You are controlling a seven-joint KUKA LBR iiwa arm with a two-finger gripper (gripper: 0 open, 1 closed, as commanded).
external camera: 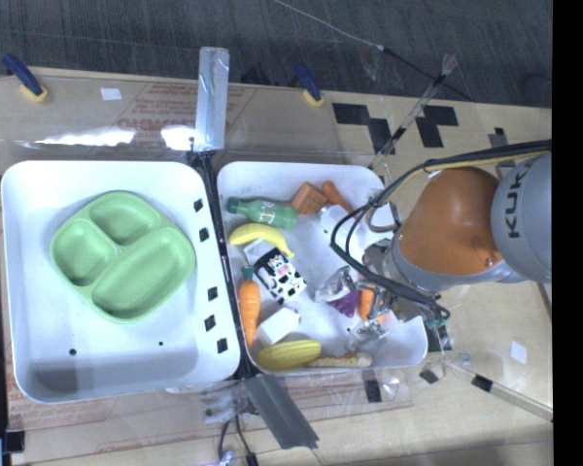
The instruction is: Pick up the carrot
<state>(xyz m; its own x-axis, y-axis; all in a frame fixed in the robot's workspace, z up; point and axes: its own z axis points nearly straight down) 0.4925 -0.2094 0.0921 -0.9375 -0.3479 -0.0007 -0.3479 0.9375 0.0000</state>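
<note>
My bench (272, 100) spans the frame, cardboard-brown under clear sheeting. Two white bins rest on it side by side: the left bin (24, 289) at centre left, the right bin (272, 175) at centre. Blue clips (24, 78) sit along its top edge.

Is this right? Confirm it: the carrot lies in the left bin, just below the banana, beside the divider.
Wrong bin. The camera view shows the carrot in the right bin, just below the banana, beside the divider. The left bin holds a green sectioned plate.
</note>
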